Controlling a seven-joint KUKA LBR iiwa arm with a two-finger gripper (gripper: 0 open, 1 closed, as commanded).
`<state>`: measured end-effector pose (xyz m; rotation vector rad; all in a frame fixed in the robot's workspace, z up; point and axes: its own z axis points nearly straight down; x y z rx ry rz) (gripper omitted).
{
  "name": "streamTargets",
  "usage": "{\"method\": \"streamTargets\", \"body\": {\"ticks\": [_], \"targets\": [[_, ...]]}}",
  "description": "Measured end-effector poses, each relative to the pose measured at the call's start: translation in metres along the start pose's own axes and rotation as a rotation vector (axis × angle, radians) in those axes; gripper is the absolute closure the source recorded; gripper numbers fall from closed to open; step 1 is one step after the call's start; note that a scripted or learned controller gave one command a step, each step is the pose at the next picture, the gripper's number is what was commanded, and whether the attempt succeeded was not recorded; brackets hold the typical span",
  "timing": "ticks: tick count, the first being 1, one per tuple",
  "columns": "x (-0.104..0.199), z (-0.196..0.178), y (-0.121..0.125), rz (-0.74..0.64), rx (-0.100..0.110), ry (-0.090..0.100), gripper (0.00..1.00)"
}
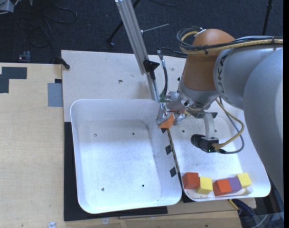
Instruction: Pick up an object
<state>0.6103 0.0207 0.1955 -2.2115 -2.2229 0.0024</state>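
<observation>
I see a dark floor with cables behind my pale bench (101,77). Two white bins sit side by side. My gripper (166,119) hangs over the wall between them, pinching a small orange block (167,122). More blocks wait in the right bin's (229,141) near corner: red (191,180), yellow (205,185), orange (221,186), purple (235,183), yellow (244,179).

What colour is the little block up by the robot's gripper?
Orange: the small block at the gripper, seen in the camera view.
</observation>
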Motion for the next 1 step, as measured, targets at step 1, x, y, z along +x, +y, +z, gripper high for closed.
{"method": "streamTargets", "body": {"ticks": [1], "targets": [[0.0022, 0.0038, 0.0171, 0.004, -0.003, -0.002, 1.0]]}}
